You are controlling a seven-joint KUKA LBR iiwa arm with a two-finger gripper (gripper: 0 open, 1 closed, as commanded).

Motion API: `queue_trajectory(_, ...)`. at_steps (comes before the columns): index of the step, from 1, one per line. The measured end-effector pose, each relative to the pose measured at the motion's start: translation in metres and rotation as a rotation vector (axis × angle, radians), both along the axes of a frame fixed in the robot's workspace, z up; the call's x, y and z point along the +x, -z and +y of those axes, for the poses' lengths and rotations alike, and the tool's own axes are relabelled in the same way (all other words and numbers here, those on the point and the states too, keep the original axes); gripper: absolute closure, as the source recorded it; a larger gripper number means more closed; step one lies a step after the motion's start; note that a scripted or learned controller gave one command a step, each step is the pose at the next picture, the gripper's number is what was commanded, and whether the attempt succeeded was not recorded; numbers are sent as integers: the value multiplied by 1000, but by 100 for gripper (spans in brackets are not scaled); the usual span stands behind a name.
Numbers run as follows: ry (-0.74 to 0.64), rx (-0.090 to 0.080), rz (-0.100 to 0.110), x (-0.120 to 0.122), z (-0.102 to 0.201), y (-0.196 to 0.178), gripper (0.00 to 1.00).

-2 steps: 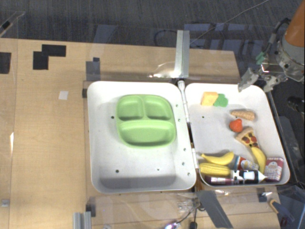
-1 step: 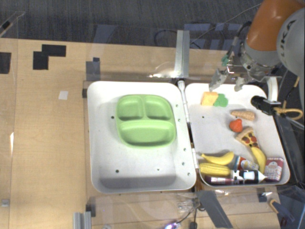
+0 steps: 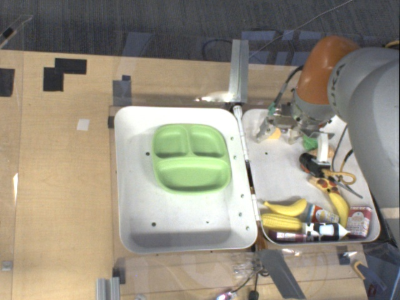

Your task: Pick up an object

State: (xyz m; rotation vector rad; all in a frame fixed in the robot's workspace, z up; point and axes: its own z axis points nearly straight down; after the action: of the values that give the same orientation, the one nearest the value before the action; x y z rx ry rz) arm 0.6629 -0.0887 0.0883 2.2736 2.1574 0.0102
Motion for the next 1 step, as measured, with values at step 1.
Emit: queue_trajectory(1,-3,2,-9,3,2,-14,100)
